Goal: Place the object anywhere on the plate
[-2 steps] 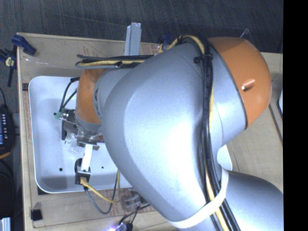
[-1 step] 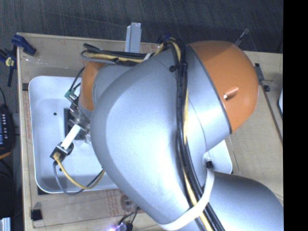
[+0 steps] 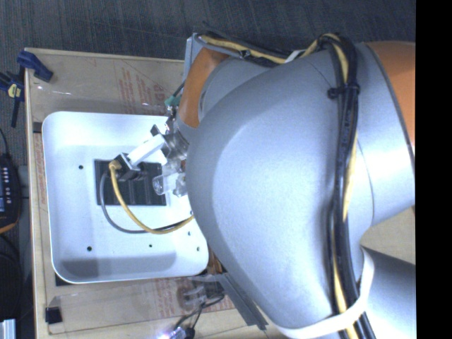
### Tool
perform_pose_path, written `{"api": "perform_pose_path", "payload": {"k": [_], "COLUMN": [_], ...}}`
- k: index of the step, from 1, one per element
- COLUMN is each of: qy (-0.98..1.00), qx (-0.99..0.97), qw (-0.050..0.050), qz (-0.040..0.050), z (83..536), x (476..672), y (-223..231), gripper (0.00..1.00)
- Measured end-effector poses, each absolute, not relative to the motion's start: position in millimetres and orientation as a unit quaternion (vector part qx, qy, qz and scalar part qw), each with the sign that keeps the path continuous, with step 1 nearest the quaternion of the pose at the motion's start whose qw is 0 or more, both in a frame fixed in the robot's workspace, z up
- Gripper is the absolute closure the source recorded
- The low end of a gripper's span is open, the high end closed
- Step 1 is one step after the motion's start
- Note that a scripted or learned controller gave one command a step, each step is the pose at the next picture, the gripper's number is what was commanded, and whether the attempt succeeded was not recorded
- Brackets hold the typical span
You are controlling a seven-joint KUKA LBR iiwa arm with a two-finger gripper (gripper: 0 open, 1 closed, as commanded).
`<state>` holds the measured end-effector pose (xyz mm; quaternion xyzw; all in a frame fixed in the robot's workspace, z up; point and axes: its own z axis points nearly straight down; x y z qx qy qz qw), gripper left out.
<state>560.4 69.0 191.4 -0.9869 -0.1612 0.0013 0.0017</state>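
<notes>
The claw (image 3: 167,181) hangs low inside the bin (image 3: 78,260), grip impossible to tell here; it should descend straight and slow before committing

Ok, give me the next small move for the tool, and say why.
Probably a short lift straight up. The tool hangs low over the floor of the white bin, and the grey arm covers everything to the right of it. Raising it a little would likely open up the view of what lies beneath before committing to a grasp or a drop.
</notes>
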Motion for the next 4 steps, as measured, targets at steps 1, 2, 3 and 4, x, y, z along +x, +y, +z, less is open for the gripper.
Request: {"api": "perform_pose_path", "payload": {"k": [1,2,3,4], "qy": [-0.303,-0.61,-0.459,-0.324], "qx": [-0.953,-0.792,-0.889,-0.946], "qw": [0.002,0.002,0.002,0.001], "qz": [0.0024,0.0008,0.0048,0.0016], "z": [190.1,265.2,166.8,200.7], "x": [635.8,638.4,584.6,630.7], "y": [94.6,128.6,178.8,140.1], "gripper": [1.0,1.0,1.0,1.0]}}
